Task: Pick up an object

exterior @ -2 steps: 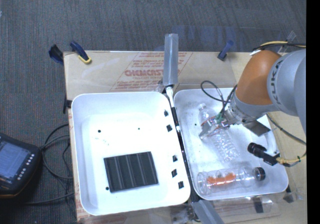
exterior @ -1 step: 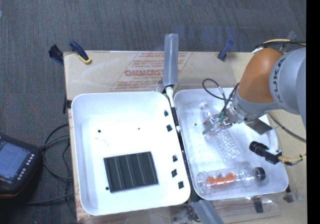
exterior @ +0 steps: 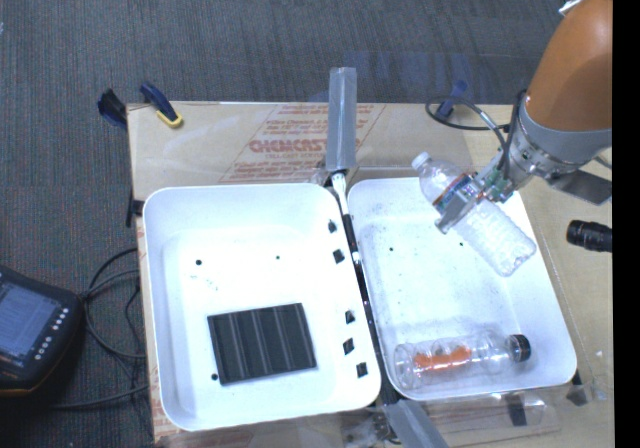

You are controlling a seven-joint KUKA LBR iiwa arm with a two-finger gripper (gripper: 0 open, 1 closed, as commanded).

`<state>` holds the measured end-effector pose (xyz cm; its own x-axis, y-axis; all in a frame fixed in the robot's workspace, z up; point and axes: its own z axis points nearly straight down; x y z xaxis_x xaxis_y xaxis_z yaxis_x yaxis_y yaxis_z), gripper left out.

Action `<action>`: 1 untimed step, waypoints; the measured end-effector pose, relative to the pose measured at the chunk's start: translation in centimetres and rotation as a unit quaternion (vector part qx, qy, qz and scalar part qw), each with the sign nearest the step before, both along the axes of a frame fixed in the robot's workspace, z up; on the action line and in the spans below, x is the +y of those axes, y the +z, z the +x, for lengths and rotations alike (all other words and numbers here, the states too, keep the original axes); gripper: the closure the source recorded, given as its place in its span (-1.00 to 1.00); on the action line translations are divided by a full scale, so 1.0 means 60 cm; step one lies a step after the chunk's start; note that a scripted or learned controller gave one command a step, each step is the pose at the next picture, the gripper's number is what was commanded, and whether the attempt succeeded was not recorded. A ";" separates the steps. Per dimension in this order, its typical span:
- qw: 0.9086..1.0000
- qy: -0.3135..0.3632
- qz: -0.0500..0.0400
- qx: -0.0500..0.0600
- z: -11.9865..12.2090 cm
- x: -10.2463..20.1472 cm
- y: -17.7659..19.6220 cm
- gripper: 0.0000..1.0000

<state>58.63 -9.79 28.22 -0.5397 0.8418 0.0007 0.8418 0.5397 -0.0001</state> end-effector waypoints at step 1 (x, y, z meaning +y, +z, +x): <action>1.000 -0.005 0.000 0.001 0.095 -0.006 -0.119 1.00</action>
